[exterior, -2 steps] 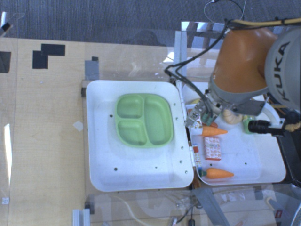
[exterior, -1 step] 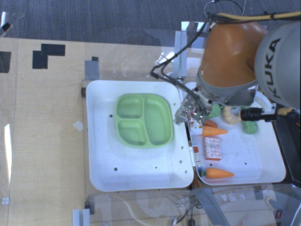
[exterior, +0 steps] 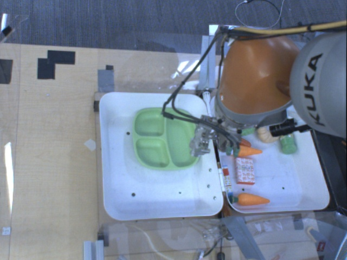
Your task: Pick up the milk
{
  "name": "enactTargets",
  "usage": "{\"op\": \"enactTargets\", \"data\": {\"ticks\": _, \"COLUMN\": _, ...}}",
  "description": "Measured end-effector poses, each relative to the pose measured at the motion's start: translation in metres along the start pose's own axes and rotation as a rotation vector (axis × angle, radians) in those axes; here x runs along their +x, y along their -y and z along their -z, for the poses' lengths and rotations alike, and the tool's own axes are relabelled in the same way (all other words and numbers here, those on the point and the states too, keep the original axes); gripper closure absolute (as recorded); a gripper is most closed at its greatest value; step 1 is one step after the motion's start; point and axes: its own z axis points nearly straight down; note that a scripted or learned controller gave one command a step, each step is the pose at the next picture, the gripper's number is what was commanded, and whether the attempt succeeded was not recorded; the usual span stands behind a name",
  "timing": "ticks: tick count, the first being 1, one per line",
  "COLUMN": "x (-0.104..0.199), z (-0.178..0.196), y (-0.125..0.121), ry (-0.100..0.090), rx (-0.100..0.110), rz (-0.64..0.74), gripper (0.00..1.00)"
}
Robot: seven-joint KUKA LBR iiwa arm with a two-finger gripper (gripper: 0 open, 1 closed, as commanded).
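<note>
A small red and white carton [exterior: 245,171], which looks like the milk, lies flat in the right bin [exterior: 309,196] near that bin's left side. My gripper [exterior: 200,143] hangs over the left bin [exterior: 116,194], above the right edge of a green divided plate [exterior: 160,140]. It is to the left of the carton and apart from it, with the wall between the bins lying between them. The arm's large grey and orange body covers the upper left part of the right bin.
In the right bin, one orange carrot [exterior: 251,200] lies near the front edge and another [exterior: 249,151] just above the carton. A green item [exterior: 288,143] and a pale round item [exterior: 265,134] sit farther back. Black cables run from the arm down to the gripper.
</note>
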Motion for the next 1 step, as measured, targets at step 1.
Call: {"op": "enactTargets", "data": {"ticks": 1, "x": 0.003, "z": -0.0207, "y": -0.011, "ry": 0.0, "rx": 0.0, "rz": 0.286, "gripper": 1.0}}
